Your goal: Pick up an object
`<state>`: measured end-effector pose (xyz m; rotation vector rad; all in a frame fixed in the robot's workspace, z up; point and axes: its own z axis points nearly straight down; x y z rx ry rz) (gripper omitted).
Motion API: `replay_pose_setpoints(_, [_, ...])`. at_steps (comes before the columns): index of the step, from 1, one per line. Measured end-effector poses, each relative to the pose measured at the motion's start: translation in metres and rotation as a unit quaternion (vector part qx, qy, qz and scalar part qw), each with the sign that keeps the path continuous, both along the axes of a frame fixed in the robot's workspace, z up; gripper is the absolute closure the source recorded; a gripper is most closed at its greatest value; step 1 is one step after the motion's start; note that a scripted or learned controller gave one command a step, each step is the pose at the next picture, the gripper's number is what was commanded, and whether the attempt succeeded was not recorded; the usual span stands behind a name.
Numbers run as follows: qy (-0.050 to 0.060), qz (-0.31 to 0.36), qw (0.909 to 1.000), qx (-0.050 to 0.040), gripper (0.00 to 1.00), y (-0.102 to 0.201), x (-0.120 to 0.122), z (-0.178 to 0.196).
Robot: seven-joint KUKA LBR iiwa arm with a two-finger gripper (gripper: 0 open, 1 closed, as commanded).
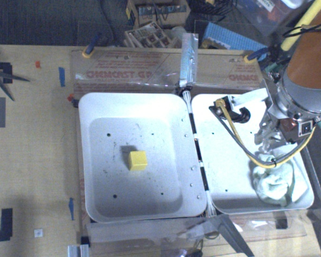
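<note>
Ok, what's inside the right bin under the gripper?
A pale, crumpled cloth-like object lies in the right bin, at its near right corner, below the gripper. The arm covers whatever lies farther right.

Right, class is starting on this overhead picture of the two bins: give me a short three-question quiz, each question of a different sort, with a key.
1. True or false: the yellow block lies in the left bin.
2. Multiple choice: the hand is over which place? A) the left bin B) the right bin C) the wooden bench
3. Fill in: the pale crumpled cloth lies in the ____ corner of the right bin, as the camera sees it.

Key: 1 true; 2 B; 3 lower right (the near corner, just below the hand).
</note>
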<state>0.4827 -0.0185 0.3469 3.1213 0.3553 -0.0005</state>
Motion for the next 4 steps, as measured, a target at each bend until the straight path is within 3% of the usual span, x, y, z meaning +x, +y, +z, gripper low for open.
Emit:
replay_pose_setpoints(1, [0.002,0.273,0.9619,0.0008,1.0,-0.028,-0.003,0.001])
replay_pose_setpoints(2, [0.0,0.368,0.9298,-0.0006,1.0,-0.069,0.093,-0.005])
replay_pose_setpoints(3, [0.0,0.332,0.9433,-0.0009,1.0,-0.158,0.097,0.003])
replay_pose_setpoints(4, [0.0,0.332,0.9431,-0.0004,1.0,-0.115,0.107,0.089])
